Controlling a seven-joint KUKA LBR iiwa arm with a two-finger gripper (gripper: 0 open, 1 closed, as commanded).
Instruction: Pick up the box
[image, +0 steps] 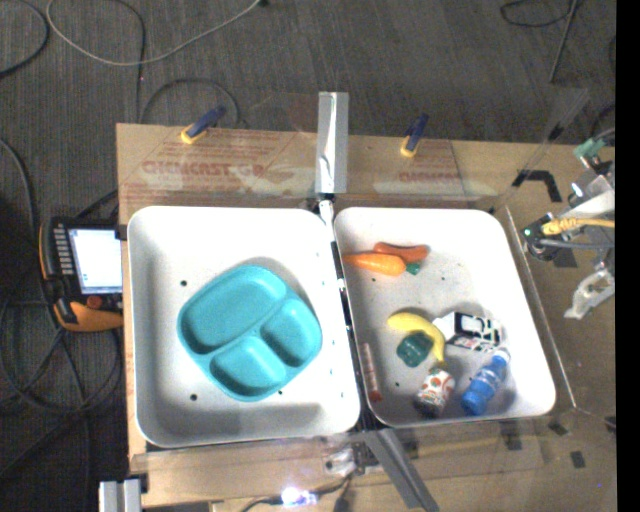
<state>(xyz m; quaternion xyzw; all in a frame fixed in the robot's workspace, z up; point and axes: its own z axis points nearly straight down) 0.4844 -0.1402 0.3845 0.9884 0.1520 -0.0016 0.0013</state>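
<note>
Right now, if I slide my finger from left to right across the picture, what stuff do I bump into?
Handheld screen → blue divided plate in the left bin → carrot → yellow banana → blue bottle.

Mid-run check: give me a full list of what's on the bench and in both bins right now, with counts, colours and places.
divided tray: 1, turquoise, three compartments, in the left bin
left bin: 1, white, left half of bench
right bin: 1, white, right half of bench
carrot: 1, orange, far left part of right bin
red-orange vegetable: 1, just behind the carrot
banana: 1, yellow, middle of right bin
green round object: 1, dark green, against the banana
box: 1, black and white, right of the banana
bottle: 1, blue, near right corner of right bin
small patterned item: 1, white and red, left of the bottle
clamps: 2, yellow and blue, far edge of bench
handheld pendant: 1, orange and black, left of bench
</note>
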